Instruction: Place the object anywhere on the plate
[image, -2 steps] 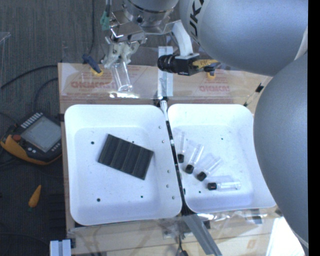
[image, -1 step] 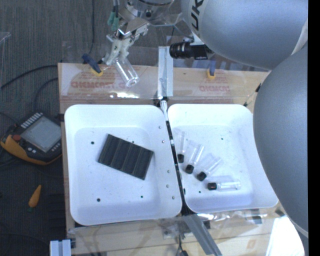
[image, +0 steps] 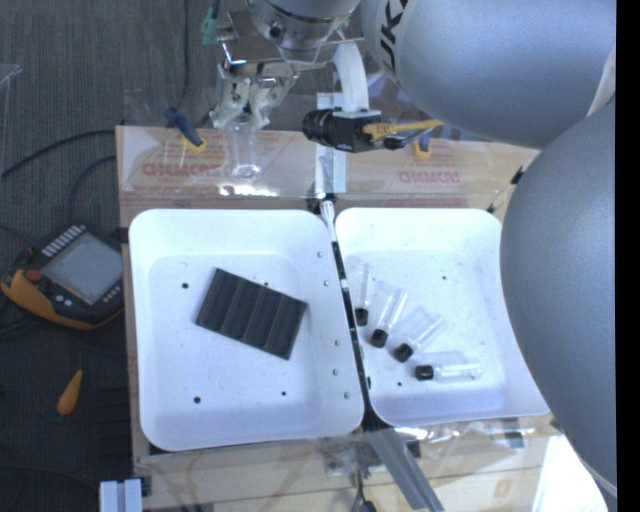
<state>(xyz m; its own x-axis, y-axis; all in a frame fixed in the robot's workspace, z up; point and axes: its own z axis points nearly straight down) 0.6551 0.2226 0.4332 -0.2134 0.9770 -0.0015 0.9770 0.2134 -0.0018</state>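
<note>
dark grey carpet floor (image: 60, 110) lies left of the counter (image: 140, 170). black cables (image: 50, 160) trail over it near a handheld control pendant (image: 70, 275); an orange tool (image: 68, 392) lies below.

You see the arm (image: 520, 70) as large, smooth grey rounded housings with a matte sheen; one bulky curved segment (image: 580, 300) takes up the right side of the view, another spans the top. Note part of dark lettering (image: 392, 30) on the upper housing, cut off by the frame edge. At the wrist you see a ringed metallic flange (image: 300, 25), lighter than the housings. Below it hangs the gripper (image: 243, 108): pale, slender metal-and-plastic fingers with small linkages and bright fittings. A white bracket (image: 352, 80) runs down beside it, carrying a small black cylindrical module (image: 335, 130). A touch of green (image: 210, 25) shows at the gripper's upper left; its nature is unclear.
</note>
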